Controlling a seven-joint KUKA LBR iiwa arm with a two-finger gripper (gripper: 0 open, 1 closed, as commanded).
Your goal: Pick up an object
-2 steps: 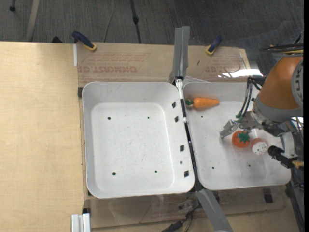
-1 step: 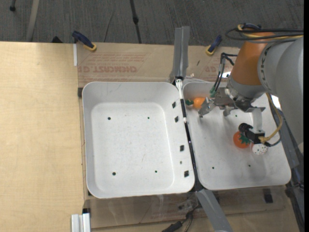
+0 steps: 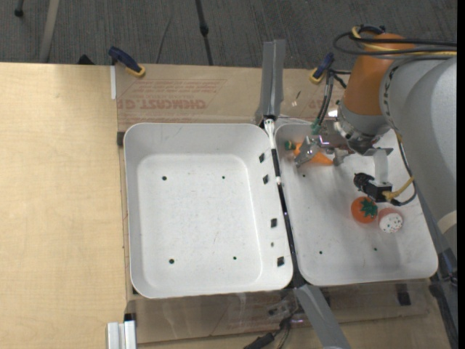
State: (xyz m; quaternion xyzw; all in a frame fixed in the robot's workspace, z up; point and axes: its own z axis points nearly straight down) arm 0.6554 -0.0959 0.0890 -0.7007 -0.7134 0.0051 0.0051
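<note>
Bins were smooth shallow white plastic w/ rounded corners, side by side on a pale wood bench (image 3: 51, 195); brown cardboard sheet (image 3: 189, 97) w/ mirrored print lay under their far edge. Left bin (image 3: 145, 217) had small dark holes in its floor. Right bin (image 3: 327, 267) held a round orange-red toy w/ green top, tomato-like (image 3: 363, 209), touching or just beside a small white dotted ball (image 3: 391, 223). An orange piece (image 3: 320, 158) sat near the bin's far left corner, partly hidden by the gripper (image 3: 311, 150), shape hard to make out. Grey arm (image 3: 429, 107) w/ glossy orange band covered the bin's right side, cut off at frame edge. Gripper was low over the orange piece; couldn't tell how its tips stood or whether it touched or held anything. Blue-yellow clamps (image 3: 125, 60) at cardboard's far edge.
</note>
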